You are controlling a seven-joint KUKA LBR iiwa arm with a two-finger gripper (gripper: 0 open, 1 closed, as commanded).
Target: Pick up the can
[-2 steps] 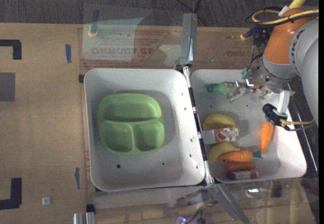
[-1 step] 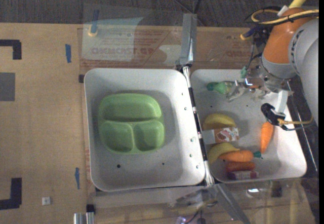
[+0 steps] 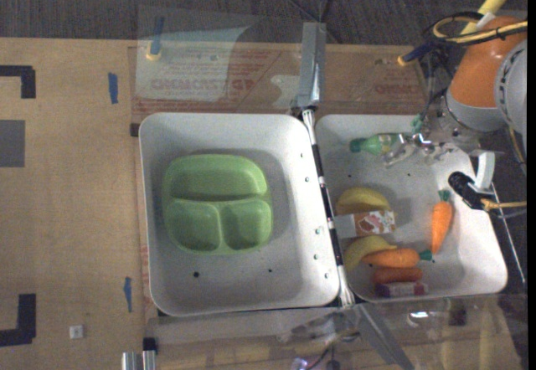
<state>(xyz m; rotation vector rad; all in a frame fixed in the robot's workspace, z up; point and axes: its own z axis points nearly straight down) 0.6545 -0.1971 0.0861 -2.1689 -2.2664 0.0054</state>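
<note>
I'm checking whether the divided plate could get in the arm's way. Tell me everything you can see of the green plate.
The green plate is a rounded-square dish, apparently matte plastic, light green all over. Raised ridges split it into three compartments: one wide section along the far side and two smaller ones side by side nearer the camera. It lies flat and right side up, roughly centred on the floor of the left bin, touching none of its walls. Nothing lies in it or against it.

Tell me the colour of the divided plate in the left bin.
Green; the camera view shows the divided plate clearly.
</note>
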